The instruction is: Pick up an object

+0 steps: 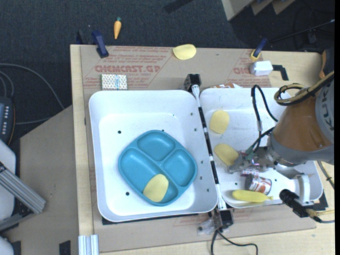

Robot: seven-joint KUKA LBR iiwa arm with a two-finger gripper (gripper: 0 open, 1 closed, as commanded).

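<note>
My gripper (243,164) is low in the right bin (239,97), with the grey and orange arm (300,129) reaching in from the right. It sits just right of a yellow lemon-like piece (226,154) and just above a small red and white can (259,184) lying on its side. A yellow banana (248,196) lies along the bin's front edge. Another yellow piece (219,121) rests further back in the same bin. Nothing shows clearly between the gripper's tips.
The left bin (106,110) holds a blue divided plate (159,161) with a yellow piece (156,187) in its front compartment. On the bench behind the bins lie a yellow object (184,51), a small patterned packet (114,81) and a white block (262,67). Black cables (258,110) loop over the right bin.
</note>
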